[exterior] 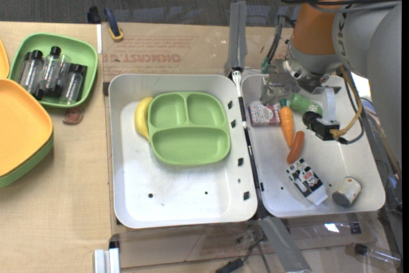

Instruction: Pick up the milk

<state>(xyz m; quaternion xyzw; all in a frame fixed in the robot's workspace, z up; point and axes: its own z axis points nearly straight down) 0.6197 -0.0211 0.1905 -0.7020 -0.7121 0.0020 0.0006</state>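
The milk (305,179) is a small carton with black-and-white cow patches, lying on its side in the right bin (367,156), near the bin's front. My gripper (273,91) hangs at the far left of that bin, just above a pink packet (263,114), well away from the milk. The arm's orange band and grey wrist cover much of the bin's far end.
An orange carrot (287,125), a brown sausage-like piece (295,149) and a green item (305,103) lie between gripper and milk. A small beige cup (347,190) lies right of the milk. The left bin (128,188) holds a green divided plate (189,127) and a yellow banana (141,117).
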